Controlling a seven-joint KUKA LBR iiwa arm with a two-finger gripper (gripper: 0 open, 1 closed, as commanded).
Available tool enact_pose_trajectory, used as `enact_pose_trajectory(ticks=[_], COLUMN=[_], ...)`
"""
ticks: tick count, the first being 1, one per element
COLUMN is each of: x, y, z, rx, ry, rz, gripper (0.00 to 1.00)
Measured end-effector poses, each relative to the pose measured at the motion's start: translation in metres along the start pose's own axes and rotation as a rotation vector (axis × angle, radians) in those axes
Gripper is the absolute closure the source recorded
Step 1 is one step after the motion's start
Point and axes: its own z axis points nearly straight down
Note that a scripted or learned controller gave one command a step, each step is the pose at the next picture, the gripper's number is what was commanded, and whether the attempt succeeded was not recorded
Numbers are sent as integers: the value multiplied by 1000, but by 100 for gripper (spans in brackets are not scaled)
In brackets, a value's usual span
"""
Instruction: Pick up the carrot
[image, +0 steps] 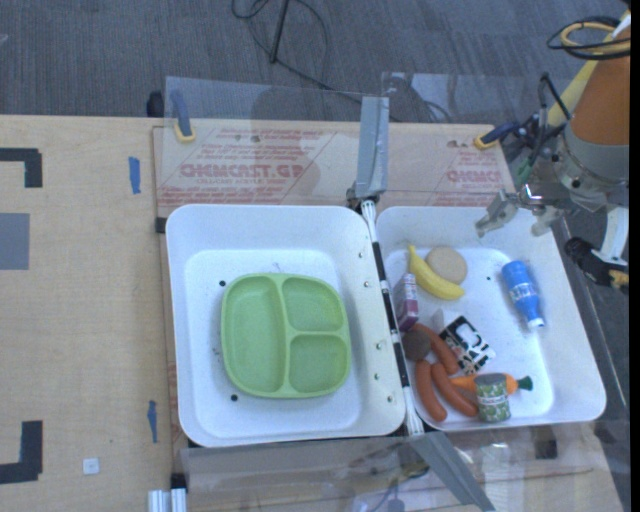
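Pincer (516, 212) is seen hovering at the far right corner of the right white plastic bin (580, 345), its two grey fingers spread and nothing held between them. Well below and a touch left of it, at the bin's near edge, the small orange carrot with a green tip (494, 382) is found lying flat, partly covered by a squat green-labelled tin (492, 397) that sits on its middle. Just left of the carrot, two reddish sausages (445, 390) are crowded in, with a black-and-white packet (468, 342) above them.

A clean grasp is judged to call for the exposed right end near the green tip, since the left part is hemmed in by tin and sausages. The fingers are best turned across the carrot's length and lowered open, so the tin is not nudged. A blue plastic bottle (523, 291) and a yellow banana (432, 277) lie between pincer and target, so height should be kept during the traverse. The green divided plate (286, 335) in the left bin is well clear.
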Motion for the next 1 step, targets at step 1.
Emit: enact_pose_trajectory(ticks=[1], x=[50], y=[-59], z=[87], rx=[1], ry=[1], rz=[-20], gripper=[0])
